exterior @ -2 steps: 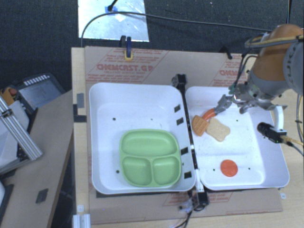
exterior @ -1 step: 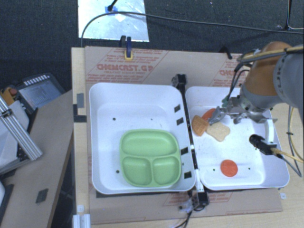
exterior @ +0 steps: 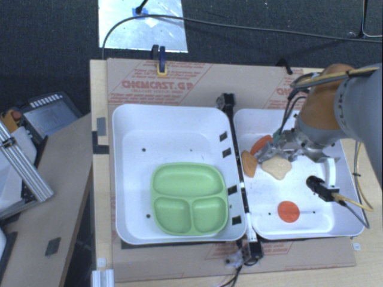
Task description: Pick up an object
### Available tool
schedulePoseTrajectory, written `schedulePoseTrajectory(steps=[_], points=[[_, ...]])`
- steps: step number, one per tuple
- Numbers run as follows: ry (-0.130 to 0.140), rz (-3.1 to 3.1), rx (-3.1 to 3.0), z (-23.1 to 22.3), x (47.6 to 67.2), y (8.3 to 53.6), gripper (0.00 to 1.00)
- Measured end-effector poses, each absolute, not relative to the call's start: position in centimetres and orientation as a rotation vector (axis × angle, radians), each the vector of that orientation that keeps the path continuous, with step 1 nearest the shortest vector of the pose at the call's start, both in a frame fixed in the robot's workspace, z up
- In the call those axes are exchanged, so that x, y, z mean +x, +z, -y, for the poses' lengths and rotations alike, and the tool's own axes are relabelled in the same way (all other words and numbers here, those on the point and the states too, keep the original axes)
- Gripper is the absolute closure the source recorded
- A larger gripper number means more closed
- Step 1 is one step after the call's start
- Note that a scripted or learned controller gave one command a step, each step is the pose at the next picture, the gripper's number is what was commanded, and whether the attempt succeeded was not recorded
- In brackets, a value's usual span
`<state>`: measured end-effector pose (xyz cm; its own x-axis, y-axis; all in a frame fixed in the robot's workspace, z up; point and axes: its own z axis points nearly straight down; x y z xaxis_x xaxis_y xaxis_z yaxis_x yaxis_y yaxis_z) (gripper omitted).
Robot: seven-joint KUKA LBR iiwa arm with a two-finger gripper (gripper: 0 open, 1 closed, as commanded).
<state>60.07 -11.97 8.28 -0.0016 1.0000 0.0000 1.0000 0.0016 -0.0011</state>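
My gripper (exterior: 270, 152) is down in the right bin (exterior: 335, 220), in its upper left part. It sits among three small food-like pieces. A red-orange piece (exterior: 261, 143) lies just above and left of it. At its left, by the bin's wall, rests a tan-orange piece (exterior: 248, 163). A pale beige piece (exterior: 277, 170) sits directly below it, touching or nearly so. Whether any piece is between the jaws is hidden by the gripper body. A flat orange-red disc (exterior: 289, 211) lies apart, near the bin's front.
The left bin (exterior: 128, 136) holds a green divided plate (exterior: 188, 197) in its front half. The grey arm with its orange band (exterior: 323, 103) crosses the right bin's far right corner. A clamp (exterior: 160, 61) stands behind the bins.
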Motion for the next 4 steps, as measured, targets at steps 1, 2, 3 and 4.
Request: schedulePoseTrajectory(steps=[1, 2, 3, 4], points=[[-0.004, 2.226, -2.222, 12.0, 60.2, 9.6, 1.00], [-0.007, 2.230, -2.220, 11.0, 60.8, 15.1, 1.00], [-0.007, 2.231, -2.221, 11.1, 61.0, 20.5, 1.00], [-0.002, 2.230, -2.214, 7.0, 59.4, 20.3, 1.00]])
